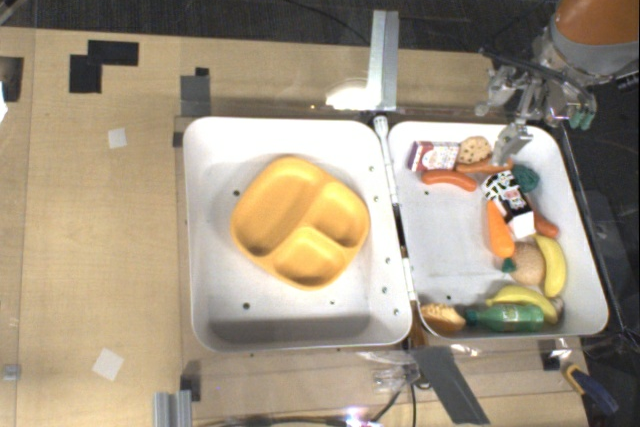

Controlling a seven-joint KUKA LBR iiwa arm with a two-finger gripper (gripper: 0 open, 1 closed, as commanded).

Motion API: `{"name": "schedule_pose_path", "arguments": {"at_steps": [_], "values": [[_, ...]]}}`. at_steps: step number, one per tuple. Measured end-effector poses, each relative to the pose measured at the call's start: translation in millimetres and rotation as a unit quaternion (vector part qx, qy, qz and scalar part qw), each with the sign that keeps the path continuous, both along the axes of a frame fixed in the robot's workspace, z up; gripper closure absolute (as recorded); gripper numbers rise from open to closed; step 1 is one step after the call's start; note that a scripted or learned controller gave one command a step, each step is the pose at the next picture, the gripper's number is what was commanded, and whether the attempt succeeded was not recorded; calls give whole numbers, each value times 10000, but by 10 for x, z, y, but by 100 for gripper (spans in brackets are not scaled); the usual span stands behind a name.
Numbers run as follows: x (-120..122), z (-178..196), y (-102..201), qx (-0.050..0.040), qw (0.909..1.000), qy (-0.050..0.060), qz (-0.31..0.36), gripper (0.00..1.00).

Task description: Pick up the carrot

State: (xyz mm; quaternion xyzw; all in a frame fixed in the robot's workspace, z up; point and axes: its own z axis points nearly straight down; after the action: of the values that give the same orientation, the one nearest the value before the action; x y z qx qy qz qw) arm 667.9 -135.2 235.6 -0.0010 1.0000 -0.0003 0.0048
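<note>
Pincer [513, 137] hangs over the right bin's [450, 245] far edge; I cannot tell its state. I see the carrot [499, 230] lying in that bin, green top [525, 179] pointing away, touching a black-and-white carton [508, 199], with bananas [550, 265] nearby. The left bin [210, 215] holds a yellow divided plate [299, 220].

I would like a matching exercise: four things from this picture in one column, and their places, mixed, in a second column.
Things:
1. yellow divided plastic plate
2. orange toy carrot
3. green plastic bottle
4. round cookie

Places:
A. front edge of the right bin
B. far end of the right bin
C. middle of the left bin
D. right half of the right bin, beside a banana

Pairs: 1-C, 2-D, 3-A, 4-B
</note>
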Motion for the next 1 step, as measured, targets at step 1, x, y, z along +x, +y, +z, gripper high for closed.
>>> {"name": "schedule_pose_path", "arguments": {"at_steps": [1], "values": [[-564,-885,110,6,9998,33,196,0]]}}
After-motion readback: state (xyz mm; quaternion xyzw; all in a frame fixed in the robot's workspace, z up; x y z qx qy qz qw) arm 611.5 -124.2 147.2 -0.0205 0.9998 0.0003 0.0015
